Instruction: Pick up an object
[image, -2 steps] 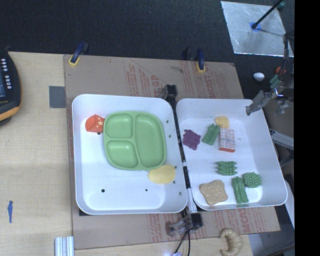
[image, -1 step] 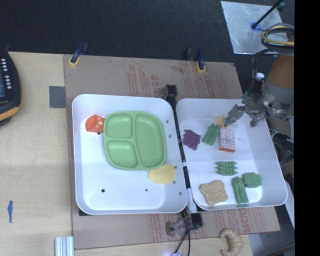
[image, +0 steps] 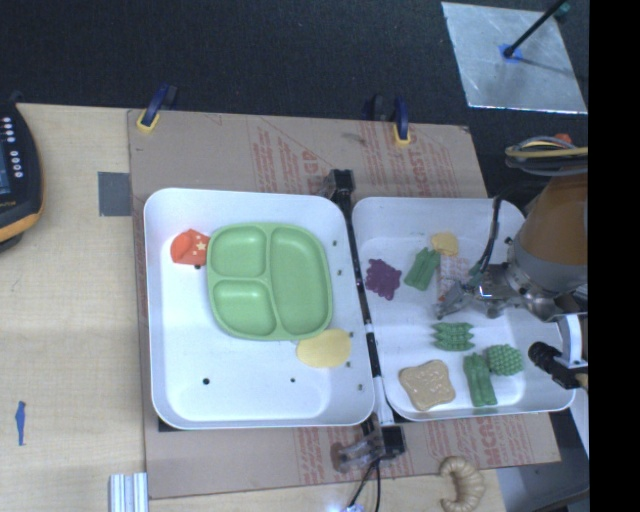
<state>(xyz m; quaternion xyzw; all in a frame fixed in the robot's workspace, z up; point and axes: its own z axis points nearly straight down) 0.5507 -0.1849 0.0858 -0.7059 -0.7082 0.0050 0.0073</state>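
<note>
- The cracker (image: 427, 384) lies at the front of the right bin (image: 400, 215).
- The gripper (image: 457, 296) hovers behind it; fingers spread open, holding nothing.

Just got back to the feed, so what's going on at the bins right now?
The arm reaches in over the right bin, its pincer low among the toy foods there, close to the green pea pod and the green piece. Nothing visibly sits in its grip. The left bin holds a green divided plate, a red piece and a yellow piece.
</note>
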